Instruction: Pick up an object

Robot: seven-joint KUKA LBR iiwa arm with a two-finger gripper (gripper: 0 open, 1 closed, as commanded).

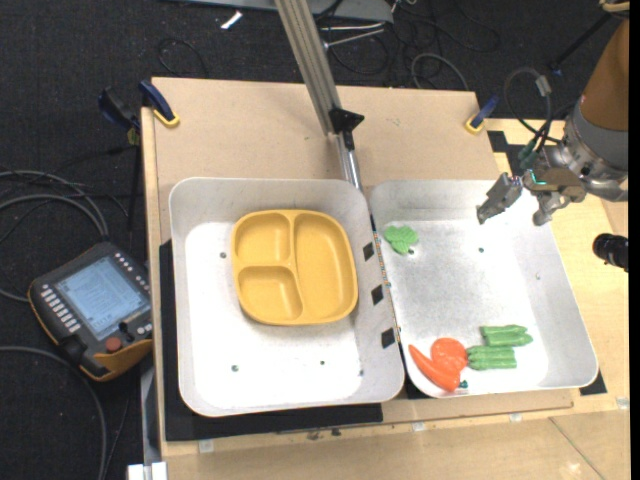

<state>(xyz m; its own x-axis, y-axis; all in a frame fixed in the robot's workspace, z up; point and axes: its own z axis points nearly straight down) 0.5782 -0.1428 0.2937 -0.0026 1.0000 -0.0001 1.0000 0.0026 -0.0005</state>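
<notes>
Plywood bench (260,138) is seen from above, bearing two shallow white bins side by side. Left bin (200,368) holds a yellow divided plate (296,266) of three compartments, set near its middle. Right bin (545,288) holds the loose items: a small light-green piece (401,238) near its upper left, close to the divider; along the near edge an orange-red tomato (449,353) is found touching a carrot (430,370) at the lower left corner, with two green pods (502,346) just beside them to the right, one above the other. Grey arm (600,138) with orange band is seen entering from the right. Gripper (520,203) is held above the upper right part of the right bin, fingers spread wide apart with nothing between them, well apart from every item. Teach pendant (95,308) is noted on the floor at left.
</notes>
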